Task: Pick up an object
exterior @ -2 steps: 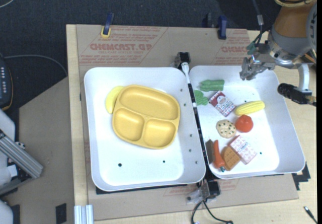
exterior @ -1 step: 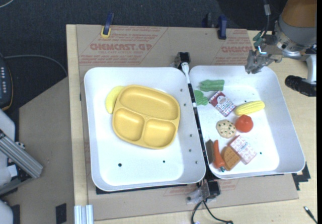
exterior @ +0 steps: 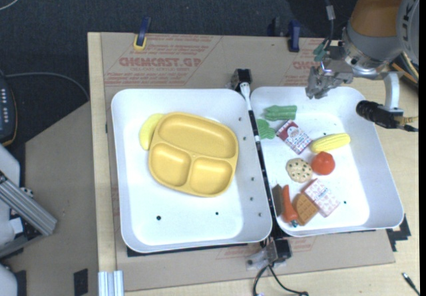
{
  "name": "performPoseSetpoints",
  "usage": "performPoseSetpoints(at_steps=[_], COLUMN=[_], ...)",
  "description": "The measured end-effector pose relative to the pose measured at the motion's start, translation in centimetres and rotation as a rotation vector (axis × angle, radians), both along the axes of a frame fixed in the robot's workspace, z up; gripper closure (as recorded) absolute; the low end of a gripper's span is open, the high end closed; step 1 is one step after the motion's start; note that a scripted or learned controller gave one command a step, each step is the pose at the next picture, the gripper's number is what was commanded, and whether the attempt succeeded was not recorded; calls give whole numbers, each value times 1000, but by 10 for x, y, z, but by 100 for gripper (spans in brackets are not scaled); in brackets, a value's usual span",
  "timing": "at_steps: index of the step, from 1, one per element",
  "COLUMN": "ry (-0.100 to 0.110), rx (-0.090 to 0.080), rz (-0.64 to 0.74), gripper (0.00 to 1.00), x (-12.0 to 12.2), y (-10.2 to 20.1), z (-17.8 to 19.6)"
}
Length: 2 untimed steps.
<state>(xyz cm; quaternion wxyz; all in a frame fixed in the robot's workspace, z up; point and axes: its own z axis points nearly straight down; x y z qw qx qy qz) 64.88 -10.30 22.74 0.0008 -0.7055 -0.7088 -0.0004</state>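
Note:
My gripper (exterior: 318,89) hangs over the far edge of the right bin (exterior: 379,175), above its back wall, with nothing seen between its fingers. Below it in that bin lie a green bean pod (exterior: 279,112), a green leafy piece (exterior: 265,130), a red-and-white packet (exterior: 293,136), a corn cob (exterior: 331,142), a red tomato (exterior: 323,163), a chocolate-chip cookie (exterior: 299,169), a pink-and-white packet (exterior: 322,196), a waffle-like cracker (exterior: 305,208) and a carrot (exterior: 288,203).
The left bin (exterior: 126,175) holds a yellow divided plate (exterior: 193,153) with a yellow banana (exterior: 148,130) tucked under its left side. A black-and-white divider strip (exterior: 254,138) runs between the bins. Clamps sit at the bench's back edge.

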Motion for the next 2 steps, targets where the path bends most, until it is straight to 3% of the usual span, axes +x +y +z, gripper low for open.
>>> performPoseSetpoints(at_steps=[1, 2], ry=[-4, 3], rx=[0, 0], rz=[2, 1], gripper=[100, 100], x=[9, 6], y=[57, 109], z=[7, -13])
